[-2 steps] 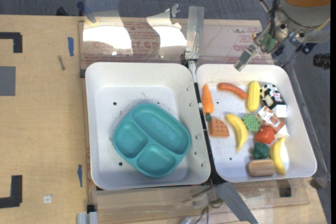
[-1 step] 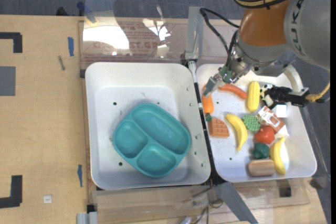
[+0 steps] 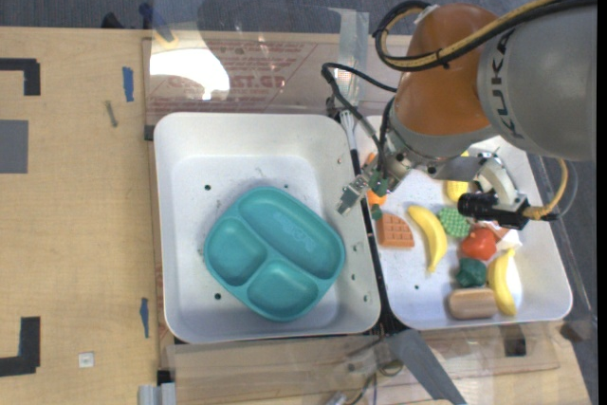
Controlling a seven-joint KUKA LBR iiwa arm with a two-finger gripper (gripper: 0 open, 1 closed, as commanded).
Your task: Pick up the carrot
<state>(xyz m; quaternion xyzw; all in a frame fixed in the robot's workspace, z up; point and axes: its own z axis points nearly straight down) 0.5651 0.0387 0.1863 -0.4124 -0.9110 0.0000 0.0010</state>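
The carrot (image 3: pixel 378 197) shows as a small orange piece with a bit of green at its top. It is at the left edge of the right bin (image 3: pixel 550 299), close to the wall between the two bins. My gripper (image 3: pixel 360 190) hangs right over it, under the large orange wrist band (image 3: pixel 446 81), and hides most of the carrot. Whether the carrot is in the gripper or lying on the bin floor is hidden from me.
The right bin also holds an orange waffle piece (image 3: pixel 395 231), a banana (image 3: pixel 430 234), a green item (image 3: pixel 453 222), a tomato (image 3: pixel 479 245), broccoli (image 3: pixel 469 273), a second yellow fruit (image 3: pixel 505 282) and a bread roll (image 3: pixel 472 303). A teal divided plate (image 3: pixel 275 251) lies in the left bin (image 3: pixel 190 156).
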